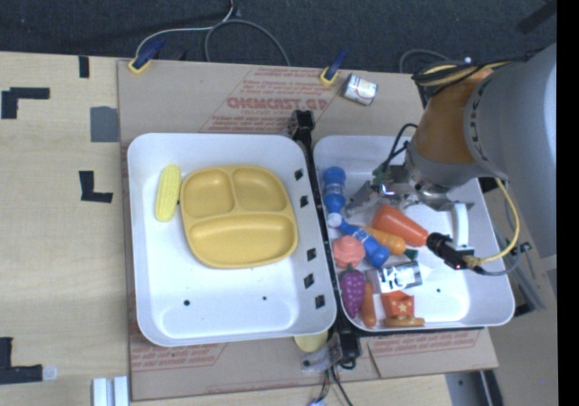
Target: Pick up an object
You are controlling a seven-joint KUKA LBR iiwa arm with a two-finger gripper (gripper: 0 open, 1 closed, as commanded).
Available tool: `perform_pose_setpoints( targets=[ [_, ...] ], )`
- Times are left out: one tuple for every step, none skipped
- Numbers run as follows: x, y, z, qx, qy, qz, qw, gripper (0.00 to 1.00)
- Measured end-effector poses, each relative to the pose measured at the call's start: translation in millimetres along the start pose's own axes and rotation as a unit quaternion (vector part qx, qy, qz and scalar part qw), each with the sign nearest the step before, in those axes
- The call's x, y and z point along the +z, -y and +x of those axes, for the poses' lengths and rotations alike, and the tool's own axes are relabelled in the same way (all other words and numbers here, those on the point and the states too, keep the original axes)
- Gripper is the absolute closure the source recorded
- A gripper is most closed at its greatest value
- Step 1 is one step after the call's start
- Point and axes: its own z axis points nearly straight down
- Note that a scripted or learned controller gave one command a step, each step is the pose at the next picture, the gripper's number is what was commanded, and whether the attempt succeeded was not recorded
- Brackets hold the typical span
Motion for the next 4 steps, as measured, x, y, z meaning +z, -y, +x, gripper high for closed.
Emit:
perform_pose_setpoints(
  targets=[
    [0,25,2,0.0,0.0,-0.002,1.0,0.0],
    [-1,51,-5,-0.001,0.0,-0.002,1.0,0.0],
    [-11,51,-6,0.0,0.001,-0.002,1.0,1.0],
    [-10,51,-6,0.0,0.001,-0.002,1.0,0.0]
  ],
)
